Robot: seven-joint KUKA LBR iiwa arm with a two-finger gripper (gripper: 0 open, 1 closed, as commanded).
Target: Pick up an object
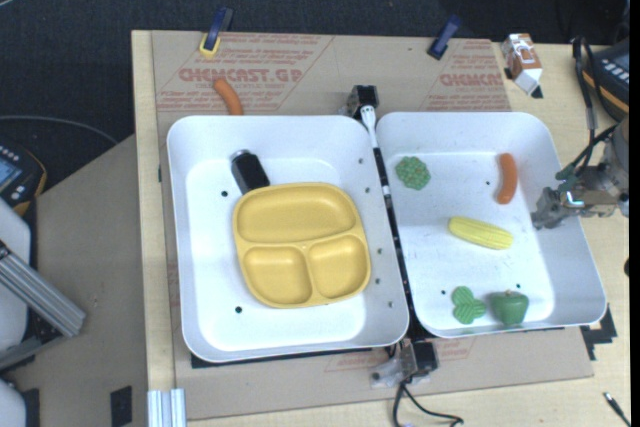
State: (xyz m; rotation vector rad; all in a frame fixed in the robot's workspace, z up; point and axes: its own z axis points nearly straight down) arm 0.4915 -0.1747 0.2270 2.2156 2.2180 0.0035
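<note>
The right bin [560, 155] holds several toy foods. A green leafy piece [412, 173] lies at its back left, an orange sausage [507, 177] at the back right, and a yellow corn cob [481, 233] in the middle. A small green piece [466, 305] and a green pepper [510, 307] sit together at the front. My gripper [556, 207] hangs at the bin's right rim, to the right of the corn and just below the sausage, touching neither. Nothing shows in its grasp.
The left bin [195, 215] carries a yellow divided plate [300, 243] and a black block [248, 171] behind it. On the bench behind the bins lie another orange sausage [229, 96] and a small carton [522, 60]. Two clamps [214, 32] grip the back edge.
</note>
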